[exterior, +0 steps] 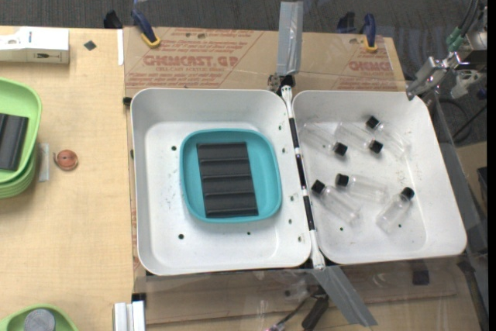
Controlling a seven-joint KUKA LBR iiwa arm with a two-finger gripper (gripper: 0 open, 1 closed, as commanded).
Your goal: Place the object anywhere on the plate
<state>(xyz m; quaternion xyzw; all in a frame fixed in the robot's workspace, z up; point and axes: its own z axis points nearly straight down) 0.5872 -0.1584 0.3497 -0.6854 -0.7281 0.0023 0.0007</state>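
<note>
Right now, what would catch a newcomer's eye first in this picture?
The teal plate in the left bin stands out most, with a dark ridged block lying on it. Next, the clear vials with black caps scattered across the right bin.

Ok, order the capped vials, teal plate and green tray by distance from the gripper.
1. Capped vials, right bin, just below-left of the gripper.
2. Teal plate, left bin.
3. Green tray, far left edge.
</note>
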